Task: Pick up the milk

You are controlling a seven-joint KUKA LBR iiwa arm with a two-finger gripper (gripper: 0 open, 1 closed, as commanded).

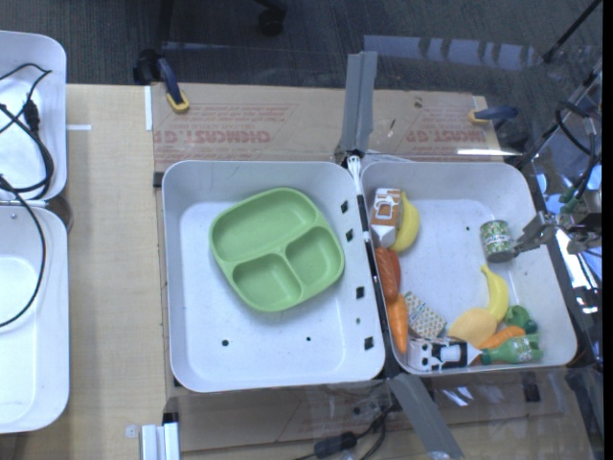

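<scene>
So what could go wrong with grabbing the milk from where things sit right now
1. The small black-and-white cow-print milk carton lies at the near edge of the right white bin, tight against a patterned snack packet and a long orange carrot; a grab may catch those instead.
2. The end effector sits by the green-labelled tin can at the far side, so it could knock the can when moving off.

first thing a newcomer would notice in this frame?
The green divided plate lying alone in the left bin stands out most. Next comes the clutter along the right bin's left and near sides: a banana, a carrot and the cow-patterned milk carton in the near corner. The gripper sits at the right rim, beside a small can.
</scene>
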